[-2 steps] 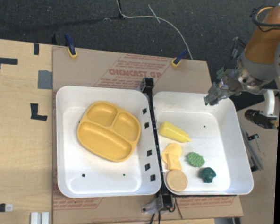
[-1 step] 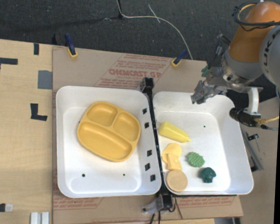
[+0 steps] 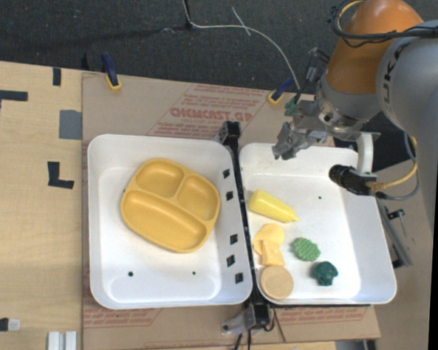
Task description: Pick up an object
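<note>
The end effector (image 3: 286,147) hovers over the right bin's (image 3: 363,238) far rim, its grip state impossible to tell. Below lie a yellow cone (image 3: 271,205), cookie (image 3: 277,282) and green toys (image 3: 305,249); a yellow plate (image 3: 170,204) fills the left bin (image 3: 102,267).

A single fixed camera sits above the tabletop (image 3: 25,196) and looks down at a slant, from moderate height. Both white bins fall within its frame: the left bin (image 3: 98,222) near the centre, the right bin (image 3: 363,238) toward the right side. The arm (image 3: 389,62) enters from the upper right.
</note>
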Action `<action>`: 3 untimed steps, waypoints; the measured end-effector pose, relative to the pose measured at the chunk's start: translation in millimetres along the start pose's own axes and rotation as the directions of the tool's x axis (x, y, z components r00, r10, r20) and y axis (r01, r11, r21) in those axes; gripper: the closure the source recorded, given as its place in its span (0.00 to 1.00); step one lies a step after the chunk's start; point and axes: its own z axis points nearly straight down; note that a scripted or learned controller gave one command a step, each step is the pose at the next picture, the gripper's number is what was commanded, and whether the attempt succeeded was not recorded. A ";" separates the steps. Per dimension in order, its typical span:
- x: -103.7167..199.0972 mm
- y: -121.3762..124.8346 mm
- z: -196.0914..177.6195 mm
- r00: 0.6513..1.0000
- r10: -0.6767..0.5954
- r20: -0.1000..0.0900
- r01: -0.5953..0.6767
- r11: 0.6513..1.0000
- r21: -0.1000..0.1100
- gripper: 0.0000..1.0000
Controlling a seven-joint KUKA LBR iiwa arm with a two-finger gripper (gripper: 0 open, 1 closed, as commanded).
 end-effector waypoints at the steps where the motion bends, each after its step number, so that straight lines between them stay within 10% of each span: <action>1: 54.6 4.8 -2.0 1.000 0.000 0.000 0.000 1.000 -0.001 1.00; 3: 151.8 7.1 26.2 1.000 0.001 0.001 -0.001 1.000 0.002 1.00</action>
